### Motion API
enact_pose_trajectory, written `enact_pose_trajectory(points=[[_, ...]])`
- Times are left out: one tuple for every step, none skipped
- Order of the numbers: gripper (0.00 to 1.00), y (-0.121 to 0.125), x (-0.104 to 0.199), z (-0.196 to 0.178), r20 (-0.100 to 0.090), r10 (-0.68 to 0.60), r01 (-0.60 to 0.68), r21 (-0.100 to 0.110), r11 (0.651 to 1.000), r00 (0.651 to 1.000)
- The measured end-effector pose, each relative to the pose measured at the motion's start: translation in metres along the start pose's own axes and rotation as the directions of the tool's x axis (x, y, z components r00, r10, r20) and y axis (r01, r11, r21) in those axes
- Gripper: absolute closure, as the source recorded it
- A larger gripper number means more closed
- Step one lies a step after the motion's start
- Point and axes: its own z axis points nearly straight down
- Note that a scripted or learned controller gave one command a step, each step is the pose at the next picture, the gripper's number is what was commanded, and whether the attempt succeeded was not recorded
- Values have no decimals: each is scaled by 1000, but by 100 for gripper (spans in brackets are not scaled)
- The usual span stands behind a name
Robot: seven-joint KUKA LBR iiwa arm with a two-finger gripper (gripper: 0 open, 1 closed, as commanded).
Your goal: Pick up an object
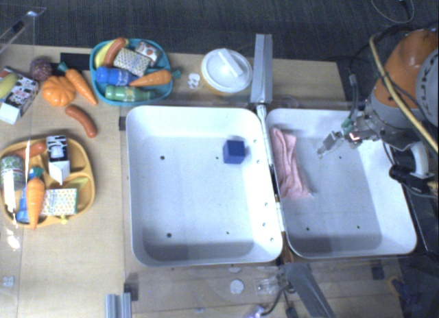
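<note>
- Hovering over the upper right part of the right bin (357, 241), gripper (334, 142) at the arm's (411, 77) tip, well apart from any object; finger state too small and blurred to tell
- Lying along the right bin's left wall: pink cloth (289, 162), crumpled lengthwise, nearest candidate for a pick
- Sitting alone in the left bin (199, 241), upper right of centre: blue cube (234, 151), clear of the walls on all sides
- Judged at the approach stage, nothing lifted yet
- For the cloth: centre over its thickest fold, keep off the bin wall just beside it, descend straight, close low enough to catch fabric
- For the cube: cross the divider, square up to two flat faces, close evenly to avoid a sideways squirt
- Risk in either case: closing on air, or nudging the target against a wall
</note>
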Motion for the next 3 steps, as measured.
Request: enact_pose_trajectory(points=[[0,-34,-29,-66,0,52,-52,0,999,999],[0,-7,2,0,-2,118,-118,3,993,993],[0,37,-34,-1,1,245,-245,1,969,969]])
